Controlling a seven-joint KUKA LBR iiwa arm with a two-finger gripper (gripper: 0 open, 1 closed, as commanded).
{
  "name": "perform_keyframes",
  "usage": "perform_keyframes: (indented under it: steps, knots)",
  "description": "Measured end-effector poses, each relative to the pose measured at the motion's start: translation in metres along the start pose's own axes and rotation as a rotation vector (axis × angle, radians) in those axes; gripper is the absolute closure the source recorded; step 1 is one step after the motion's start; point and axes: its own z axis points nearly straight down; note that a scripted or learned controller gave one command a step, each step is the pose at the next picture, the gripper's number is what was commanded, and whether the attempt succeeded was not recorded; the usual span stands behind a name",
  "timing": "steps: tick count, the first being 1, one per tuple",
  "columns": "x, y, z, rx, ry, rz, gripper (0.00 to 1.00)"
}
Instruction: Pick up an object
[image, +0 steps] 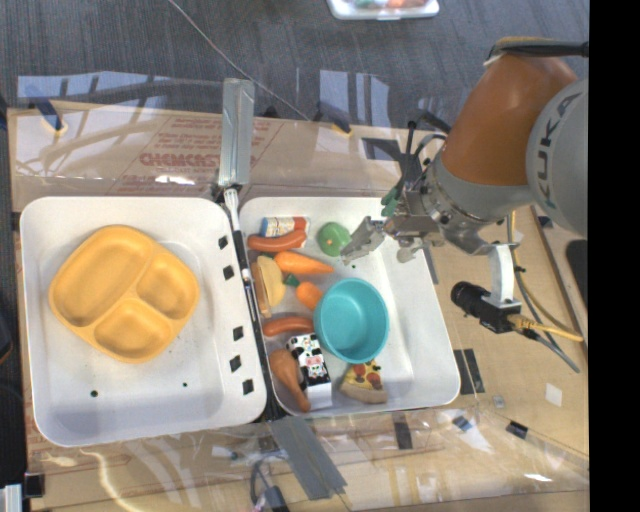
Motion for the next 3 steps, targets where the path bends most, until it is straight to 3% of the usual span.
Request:
perform_keyframes:
  steps: [1,2,3]
  knots:
    - [0.020,-0.004,0.044,0.001,-0.001,-0.026,0.00]
    - [0.005,-0.002,-0.010,-0.005,-0.001,-0.024,0.00]
    - [0.039,0.025,0.081,0.008,0.000,0.063,0.00]
